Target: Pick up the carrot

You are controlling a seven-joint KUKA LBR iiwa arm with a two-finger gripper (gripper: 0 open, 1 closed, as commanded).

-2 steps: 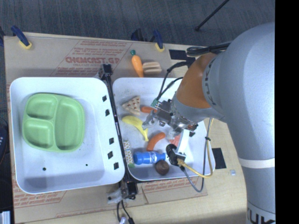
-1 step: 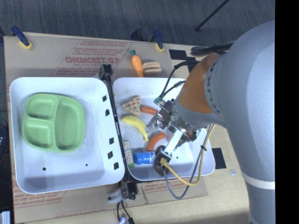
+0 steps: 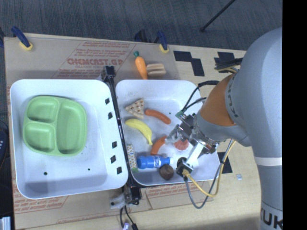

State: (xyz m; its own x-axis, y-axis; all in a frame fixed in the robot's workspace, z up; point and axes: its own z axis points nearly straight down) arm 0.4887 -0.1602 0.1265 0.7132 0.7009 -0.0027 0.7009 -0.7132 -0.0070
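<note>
The carrot lies on the bench outside both bins, just beyond the far rim of the right bin, near that bin's far left corner. It is orange with a small green top pointing toward the far edge of the bench, and a tan sandwich-like block sits just beside it on its right.

Inside the right bin, a waffle-patterned wedge rests near the left wall, with a red sausage to its right. A banana lies nearer the middle, and an orange-red piece sits just past the banana's tip. A blue bottle lies along the near rim, touching a brown ball.

The gripper is low over the right side of this bin, well apart from the carrot, close to a small red item. Whether its fingers are apart or together cannot be told from here.

The left bin holds a green divided plate with 3 compartments, near its far left corner.
</note>
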